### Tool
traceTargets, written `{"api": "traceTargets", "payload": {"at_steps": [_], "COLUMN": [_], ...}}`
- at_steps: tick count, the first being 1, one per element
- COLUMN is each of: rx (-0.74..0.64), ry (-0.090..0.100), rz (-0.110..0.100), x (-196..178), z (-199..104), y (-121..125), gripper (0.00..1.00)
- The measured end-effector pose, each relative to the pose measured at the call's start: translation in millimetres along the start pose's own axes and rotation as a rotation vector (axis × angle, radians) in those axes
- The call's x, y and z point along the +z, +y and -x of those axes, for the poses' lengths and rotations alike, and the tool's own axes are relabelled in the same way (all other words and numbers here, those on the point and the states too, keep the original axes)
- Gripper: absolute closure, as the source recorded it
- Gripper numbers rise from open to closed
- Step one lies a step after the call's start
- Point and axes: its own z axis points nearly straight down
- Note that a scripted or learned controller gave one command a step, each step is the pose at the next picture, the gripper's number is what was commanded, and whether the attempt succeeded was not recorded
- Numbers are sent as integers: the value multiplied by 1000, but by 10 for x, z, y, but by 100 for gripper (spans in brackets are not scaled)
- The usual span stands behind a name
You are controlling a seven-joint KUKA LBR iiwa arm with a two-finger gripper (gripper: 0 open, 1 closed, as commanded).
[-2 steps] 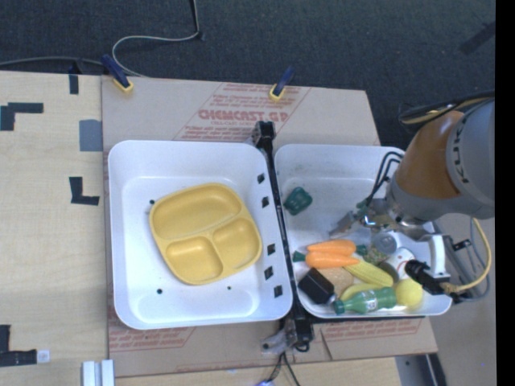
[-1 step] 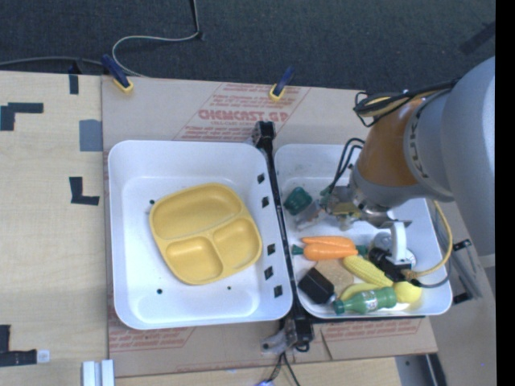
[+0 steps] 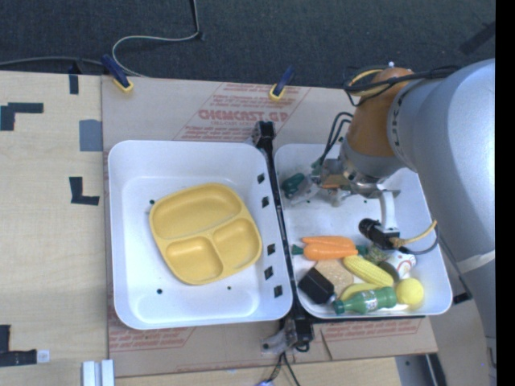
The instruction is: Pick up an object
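The right bin (image 3: 418, 195) holds a pile of toy food along its near side: an orange carrot (image 3: 328, 248), a yellow corn cob (image 3: 368, 270), a green bottle (image 3: 366, 300), a lemon (image 3: 411, 292), a black block (image 3: 315, 285), a tan cracker (image 3: 339, 277) and a white ball (image 3: 403, 260). A small teal object (image 3: 291, 185) lies near the bin's far left corner. My gripper (image 3: 324, 183) hangs low over that far left part, just right of the teal object and above the carrot. The wrist hides what is under it.
The left bin (image 3: 133, 296) holds a yellow divided plate (image 3: 207, 232). A black clip-lined divider (image 3: 273, 223) runs between the bins. The grey arm (image 3: 459, 135) covers the right bin's far right side. Cables (image 3: 386, 219) trail near the wrist.
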Motion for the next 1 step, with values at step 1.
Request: {"api": "traceTargets", "payload": {"at_steps": [1], "rx": [-5], "ry": [8], "rz": [-37], "x": [8], "z": [28], "y": [405], "gripper": [0]}}
